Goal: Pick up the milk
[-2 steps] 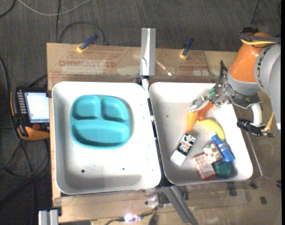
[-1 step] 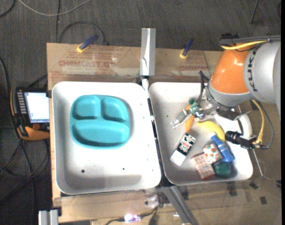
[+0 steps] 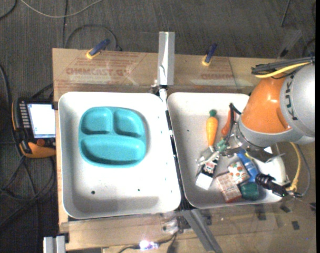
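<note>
**A:** While poised low over the right bin (image 3: 188,120), reaching in from the right: end effector (image 3: 222,147), just beside the milk (image 3: 205,174). Spread or pressed together?

**B:** Cannot tell, with the tip lost among clutter under the wrist. No sign of anything pinched.

**A:** Why so low there?

**B:** Probably lining up on the milk, lying near the bin's front left corner, touching or nearly touching a reddish box (image 3: 229,186). Crowded on that side, so likely a tight approach.

**A:** Count, working outward?

**B:** 1 milk carton, 1 reddish box, 1 blue packet (image 3: 249,166), 1 green item (image 3: 250,191), 1 carrot (image 3: 212,130) lying lengthwise farther back. Then 2 white bins side by side on the table (image 3: 123,70). Over in the left bin (image 3: 70,194), 1 teal divided plate (image 3: 114,136) with 3 compartments, well apart from the picking. At the table's back edge, 2 clamps (image 3: 98,47), presumably pinning the board down.
</note>
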### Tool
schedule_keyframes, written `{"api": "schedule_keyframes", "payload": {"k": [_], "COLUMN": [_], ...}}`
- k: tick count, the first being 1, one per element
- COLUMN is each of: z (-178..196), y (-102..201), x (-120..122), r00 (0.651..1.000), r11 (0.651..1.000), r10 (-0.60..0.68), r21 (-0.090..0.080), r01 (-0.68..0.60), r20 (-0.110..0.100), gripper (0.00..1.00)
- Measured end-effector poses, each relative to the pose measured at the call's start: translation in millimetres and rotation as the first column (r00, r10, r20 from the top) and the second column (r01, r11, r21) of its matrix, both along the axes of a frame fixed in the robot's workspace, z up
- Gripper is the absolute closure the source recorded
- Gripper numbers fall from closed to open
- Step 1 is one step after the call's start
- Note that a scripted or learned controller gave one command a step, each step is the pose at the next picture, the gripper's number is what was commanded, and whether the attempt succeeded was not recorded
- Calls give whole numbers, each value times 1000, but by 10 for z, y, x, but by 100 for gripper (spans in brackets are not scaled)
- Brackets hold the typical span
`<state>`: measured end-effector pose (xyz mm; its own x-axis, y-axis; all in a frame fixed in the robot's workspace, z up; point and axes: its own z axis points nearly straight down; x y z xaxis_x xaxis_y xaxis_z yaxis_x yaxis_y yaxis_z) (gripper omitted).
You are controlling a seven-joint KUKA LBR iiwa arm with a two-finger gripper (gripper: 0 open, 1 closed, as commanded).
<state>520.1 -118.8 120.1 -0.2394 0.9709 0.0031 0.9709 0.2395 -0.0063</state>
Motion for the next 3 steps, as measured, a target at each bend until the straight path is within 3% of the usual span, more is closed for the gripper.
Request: {"api": "schedule_keyframes", "payload": {"k": [1,2,3], "z": [325,-200,-131], "y": [184,106,125], "x": [-170,-295,-290], "r00": [996,997,997], "r11": [996,997,997], "r10": [-90,-73,-71], "r21": [0,0,6], "r01": [90,73,71], "r20": [1,11,4], "gripper": [0,0,100]}}
